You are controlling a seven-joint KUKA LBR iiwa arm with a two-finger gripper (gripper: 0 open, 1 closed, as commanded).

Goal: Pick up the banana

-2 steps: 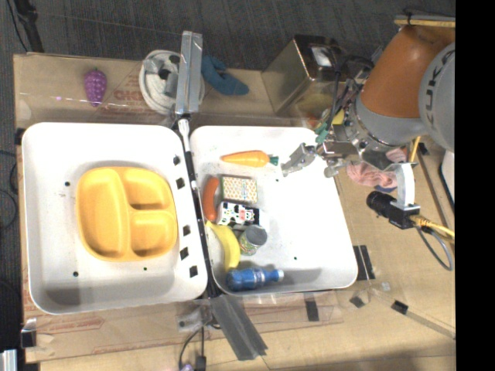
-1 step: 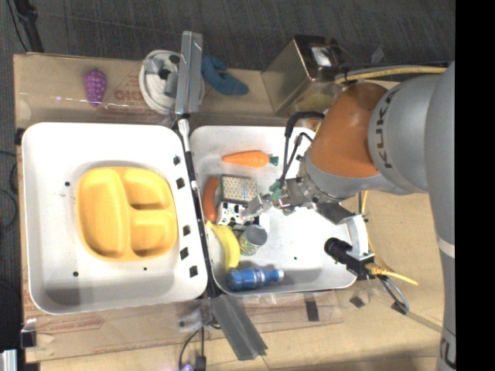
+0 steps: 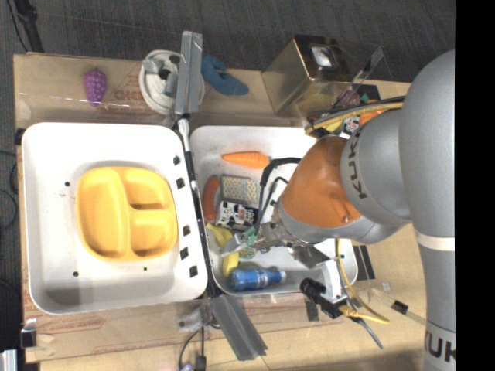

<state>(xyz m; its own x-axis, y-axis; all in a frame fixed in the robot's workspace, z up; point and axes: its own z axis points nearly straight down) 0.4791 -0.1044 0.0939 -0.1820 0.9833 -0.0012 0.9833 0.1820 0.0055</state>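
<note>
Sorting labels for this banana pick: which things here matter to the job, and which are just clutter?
Job: banana; right bin; gripper.

Clutter: carrot; blue bottle; yellow divided tray; left bin; purple grapes.

Banana (image 3: 222, 236): yellow, partly hidden among clutter, lying in right bin near its left wall, just left of gripper (image 3: 251, 242); not between fingers.
</note>
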